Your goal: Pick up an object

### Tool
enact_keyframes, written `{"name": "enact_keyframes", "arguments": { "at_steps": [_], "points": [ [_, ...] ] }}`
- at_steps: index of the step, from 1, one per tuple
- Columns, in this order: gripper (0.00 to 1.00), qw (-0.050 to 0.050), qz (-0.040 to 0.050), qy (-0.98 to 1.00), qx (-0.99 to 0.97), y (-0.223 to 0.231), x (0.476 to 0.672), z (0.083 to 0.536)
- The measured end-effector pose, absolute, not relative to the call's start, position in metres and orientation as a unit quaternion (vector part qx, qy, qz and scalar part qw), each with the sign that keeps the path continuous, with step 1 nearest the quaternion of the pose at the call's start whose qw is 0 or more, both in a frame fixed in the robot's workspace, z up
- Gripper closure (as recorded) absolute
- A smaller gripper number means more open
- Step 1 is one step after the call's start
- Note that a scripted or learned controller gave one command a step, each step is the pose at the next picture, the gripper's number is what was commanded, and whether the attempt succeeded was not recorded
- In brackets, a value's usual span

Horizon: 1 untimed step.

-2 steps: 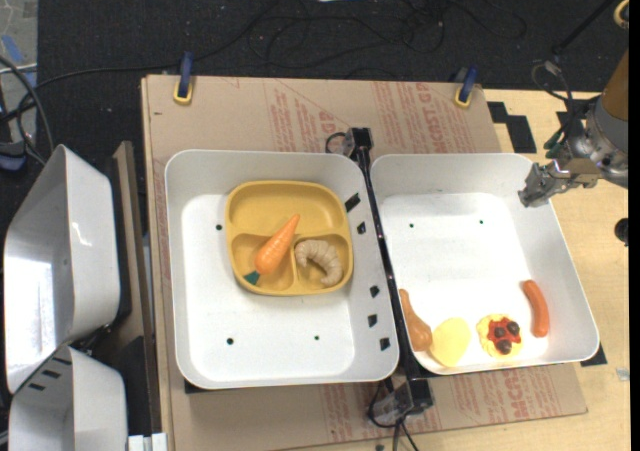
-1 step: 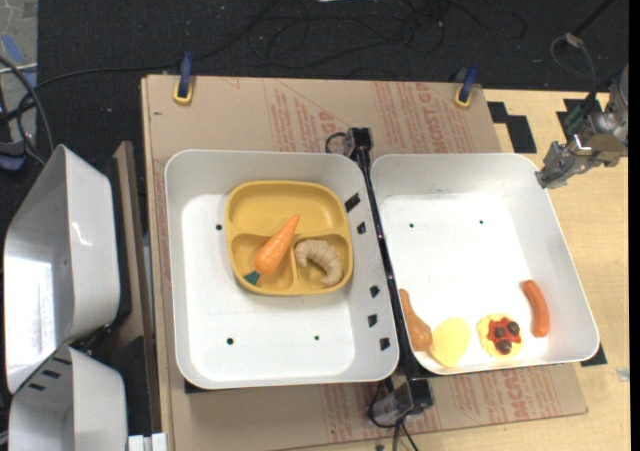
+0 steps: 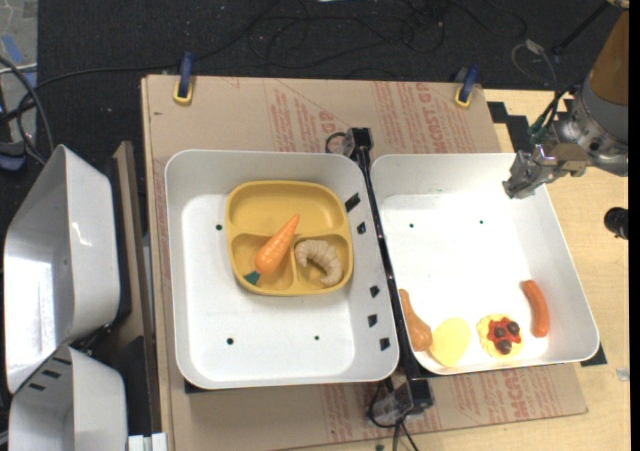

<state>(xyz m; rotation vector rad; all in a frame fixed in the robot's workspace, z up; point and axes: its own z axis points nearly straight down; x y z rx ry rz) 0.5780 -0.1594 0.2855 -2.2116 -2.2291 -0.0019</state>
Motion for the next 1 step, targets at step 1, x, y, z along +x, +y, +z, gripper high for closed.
{"name": "enact_keyframes", "arguments": {
  "at_steps": [1],
  "points": [
    [1.00, 0.001, 0.0002, -0.710, -0.705, -0.1153, 0.5696, 0.2715]
  ]
}}
